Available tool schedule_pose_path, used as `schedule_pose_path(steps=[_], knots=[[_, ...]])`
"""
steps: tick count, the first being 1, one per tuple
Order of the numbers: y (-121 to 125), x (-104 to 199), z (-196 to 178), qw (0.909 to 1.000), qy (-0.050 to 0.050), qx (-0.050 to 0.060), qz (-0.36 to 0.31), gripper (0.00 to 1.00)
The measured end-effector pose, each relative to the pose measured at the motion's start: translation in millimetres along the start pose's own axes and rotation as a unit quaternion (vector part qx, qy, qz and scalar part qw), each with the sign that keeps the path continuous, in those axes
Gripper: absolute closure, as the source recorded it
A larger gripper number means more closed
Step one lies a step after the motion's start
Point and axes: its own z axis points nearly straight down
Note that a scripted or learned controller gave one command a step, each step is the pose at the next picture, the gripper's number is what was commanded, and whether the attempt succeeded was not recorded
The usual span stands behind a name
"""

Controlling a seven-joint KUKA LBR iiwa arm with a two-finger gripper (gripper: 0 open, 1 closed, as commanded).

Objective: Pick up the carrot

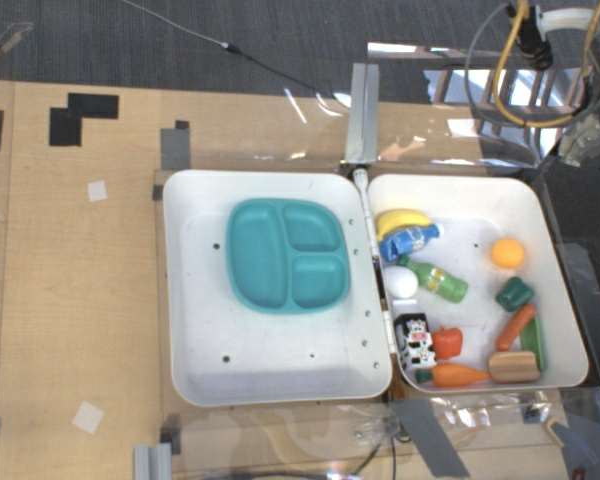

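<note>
Wooden desk (80,298) bearing two white bins. Left bin (195,368): a teal divided plate (285,255). Right bin (550,228): banana (400,219) touching a blue packet (410,240), green bottle (435,280), white egg (401,284), orange ball (507,254), cow-patterned carton (414,339), bread roll (513,366).

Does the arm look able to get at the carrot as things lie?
Probably yes, from above: the carrot lies uncovered. But it hugs the front wall of the right bin, with a cow-print carton and a red toy close behind, so room for the pincer looks tight.
</note>
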Motion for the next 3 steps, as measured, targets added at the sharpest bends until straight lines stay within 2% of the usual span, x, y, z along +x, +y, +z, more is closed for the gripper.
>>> schedule_pose_path(steps=[1, 2, 3], knots=[[9.6, -30.2, 16.3, 1.0000, -0.002, 0.000, -0.005, 1.00], [22.4, -89.0, 95.8, 1.0000, -0.006, 0.001, -0.005, 1.00], [19.0, -86.6, 83.2, 1.0000, -0.001, 0.004, -0.005, 1.00]])
